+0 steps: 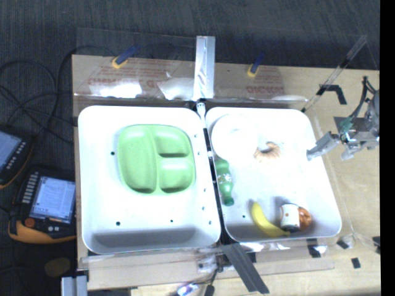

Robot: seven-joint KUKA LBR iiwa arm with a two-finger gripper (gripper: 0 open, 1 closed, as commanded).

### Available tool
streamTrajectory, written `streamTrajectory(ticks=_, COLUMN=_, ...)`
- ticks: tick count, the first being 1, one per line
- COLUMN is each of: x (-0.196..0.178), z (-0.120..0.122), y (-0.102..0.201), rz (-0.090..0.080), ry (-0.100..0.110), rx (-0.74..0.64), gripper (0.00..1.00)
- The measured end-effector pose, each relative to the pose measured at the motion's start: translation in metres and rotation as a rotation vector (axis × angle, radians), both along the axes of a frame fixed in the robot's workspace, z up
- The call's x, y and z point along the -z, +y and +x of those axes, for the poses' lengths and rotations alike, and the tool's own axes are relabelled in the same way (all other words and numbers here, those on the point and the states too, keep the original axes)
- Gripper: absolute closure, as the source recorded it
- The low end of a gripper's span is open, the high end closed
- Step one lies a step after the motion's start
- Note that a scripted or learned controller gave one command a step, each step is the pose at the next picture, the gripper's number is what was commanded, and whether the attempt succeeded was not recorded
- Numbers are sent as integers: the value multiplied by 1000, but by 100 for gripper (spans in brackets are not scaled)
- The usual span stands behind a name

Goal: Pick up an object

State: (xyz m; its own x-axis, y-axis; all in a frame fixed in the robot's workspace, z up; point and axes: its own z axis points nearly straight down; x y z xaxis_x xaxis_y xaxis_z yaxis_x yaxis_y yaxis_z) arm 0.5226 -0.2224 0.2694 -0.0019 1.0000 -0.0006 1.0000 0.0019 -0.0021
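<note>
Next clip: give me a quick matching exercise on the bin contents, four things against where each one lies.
Things:
1. green divided plate
2. green bottle
3. banana
4. small brown object

Places:
A. front of the right bin, beside a white and orange object
B. middle of the left bin
C. upper middle of the right bin, alone
D. along the right bin's left wall

Pairs: 1-B, 2-D, 3-A, 4-C
</note>
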Motion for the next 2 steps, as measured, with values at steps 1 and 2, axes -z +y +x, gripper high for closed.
streamTrajectory(ticks=1, x=142, z=38, y=48, rz=1, ry=2, rx=90, gripper=0)
streamTrajectory(ticks=2, x=180, z=50, y=97, rz=-5, ry=-11, rx=-12, gripper=0)
